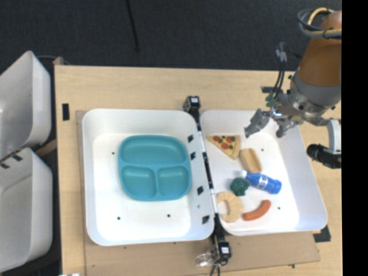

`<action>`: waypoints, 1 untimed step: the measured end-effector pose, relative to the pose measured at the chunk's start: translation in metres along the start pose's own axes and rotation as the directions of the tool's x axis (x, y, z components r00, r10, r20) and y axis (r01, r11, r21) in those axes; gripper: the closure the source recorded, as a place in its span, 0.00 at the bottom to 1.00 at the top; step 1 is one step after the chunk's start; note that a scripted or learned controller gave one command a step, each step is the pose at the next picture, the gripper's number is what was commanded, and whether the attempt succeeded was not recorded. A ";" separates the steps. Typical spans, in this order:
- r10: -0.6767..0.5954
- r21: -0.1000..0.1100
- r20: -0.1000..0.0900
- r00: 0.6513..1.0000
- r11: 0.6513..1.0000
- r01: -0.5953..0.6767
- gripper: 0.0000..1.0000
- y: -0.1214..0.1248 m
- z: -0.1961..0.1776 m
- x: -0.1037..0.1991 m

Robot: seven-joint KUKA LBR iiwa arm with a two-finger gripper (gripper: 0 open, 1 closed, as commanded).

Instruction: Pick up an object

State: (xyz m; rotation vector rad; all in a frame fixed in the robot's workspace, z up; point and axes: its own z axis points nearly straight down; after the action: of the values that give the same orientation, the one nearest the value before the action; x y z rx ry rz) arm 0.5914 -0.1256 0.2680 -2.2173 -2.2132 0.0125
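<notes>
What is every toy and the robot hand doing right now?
gripper: open, above the right bin, holding nothing
pizza slice: lying flat
bread roll: lying loose
blue bottle: on its side
sausage: lying flat
teal plate: flat in the left bin

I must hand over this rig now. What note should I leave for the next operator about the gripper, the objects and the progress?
Gripper: open, holding nothing, above the right bin's far edge.
Right bin: pizza slice, bread roll, blue bottle, green piece, round pastry, sausage.
Left bin: teal divided plate.
Done: nothing picked.
Left: lower onto one object, grasp, lift.
</notes>
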 end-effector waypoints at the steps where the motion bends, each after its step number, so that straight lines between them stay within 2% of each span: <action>1: -0.003 -0.013 0.002 1.000 1.000 0.003 0.00 0.002 -0.008 0.000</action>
State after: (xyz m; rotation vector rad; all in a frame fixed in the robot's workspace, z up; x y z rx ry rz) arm 0.5932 -0.1252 0.2756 -2.2209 -2.2239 0.0000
